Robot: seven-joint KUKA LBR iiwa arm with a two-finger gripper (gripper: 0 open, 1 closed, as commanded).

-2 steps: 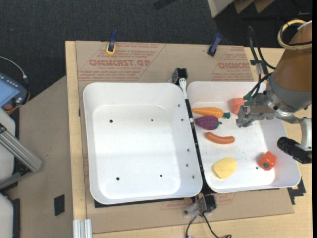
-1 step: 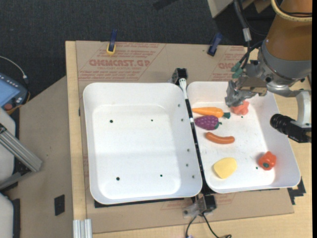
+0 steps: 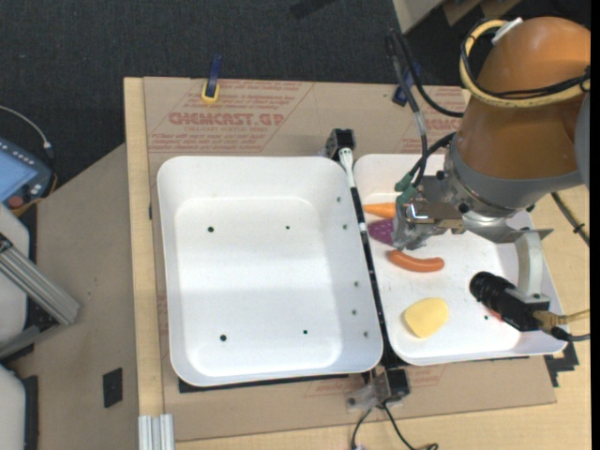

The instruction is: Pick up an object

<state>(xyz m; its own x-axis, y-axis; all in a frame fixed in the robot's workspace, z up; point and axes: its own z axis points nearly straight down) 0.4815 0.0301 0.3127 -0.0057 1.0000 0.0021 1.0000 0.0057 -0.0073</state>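
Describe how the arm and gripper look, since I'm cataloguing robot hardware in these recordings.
The arm is a thick, rounded grey body with a broad glossy orange band above the wrist. A yellow cable loops over the band, and thin dark cables run down to the gripper, a small silvery metal unit.

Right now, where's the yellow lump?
Camera view: the yellow lump lies in the right bin, near its front rim, just below the orange sausage-shaped piece and apart from it.
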